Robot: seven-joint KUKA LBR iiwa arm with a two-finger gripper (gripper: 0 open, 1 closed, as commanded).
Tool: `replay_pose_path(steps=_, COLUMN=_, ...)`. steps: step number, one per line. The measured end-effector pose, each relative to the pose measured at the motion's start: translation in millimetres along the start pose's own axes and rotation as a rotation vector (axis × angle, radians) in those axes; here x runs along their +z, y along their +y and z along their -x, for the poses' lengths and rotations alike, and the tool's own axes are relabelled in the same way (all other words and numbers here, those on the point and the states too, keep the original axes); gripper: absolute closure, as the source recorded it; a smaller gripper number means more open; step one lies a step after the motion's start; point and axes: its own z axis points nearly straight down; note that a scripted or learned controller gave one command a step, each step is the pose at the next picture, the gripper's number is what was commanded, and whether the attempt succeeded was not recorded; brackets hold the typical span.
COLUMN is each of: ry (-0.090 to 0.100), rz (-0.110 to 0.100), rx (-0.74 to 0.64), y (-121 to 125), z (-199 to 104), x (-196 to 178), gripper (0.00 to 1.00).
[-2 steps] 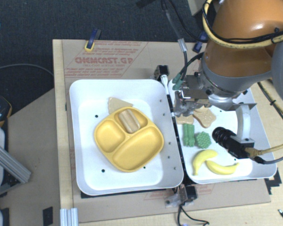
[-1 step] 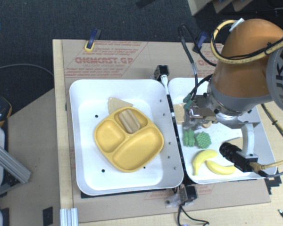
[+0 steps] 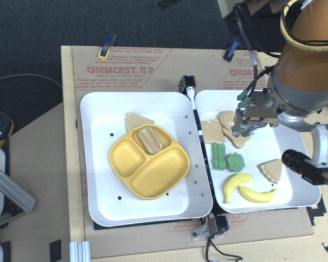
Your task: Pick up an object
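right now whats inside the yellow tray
The yellow tray holds one tan bread-like piece in its upper right compartment. A tan slice pokes out behind the tray; the tray covers its lower part.

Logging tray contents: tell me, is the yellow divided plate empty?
No. The yellow divided plate holds a tan piece in one small compartment.

a robotics lab: a grey-and-orange arm [image 3: 306,53] over two white bins [image 3: 93,146] of toy food, on a clamped cardboard-topped bench [image 3: 153,64] (loose cables [image 3: 22,81] cross dark carpet at far left).
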Motion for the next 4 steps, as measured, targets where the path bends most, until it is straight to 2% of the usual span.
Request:
replay_pose_path(steps=1, ry=0.000, rz=-0.019, rx=-0.001, y=59, z=2, x=141, gripper=1.00)
replay_pose_path(steps=2, ry=0.002, rz=-0.001, rx=-0.005, y=21, z=-13, x=56, gripper=1.00)
replay_pose_path(steps=3, ry=0.000, rz=-0.004, rx=-0.005, y=33, z=-26, x=60, gripper=1.00)
replay_pose_path(steps=4, ry=0.000, rz=-0.001, rx=-0.005, y=33, z=-25, x=50, gripper=1.00)
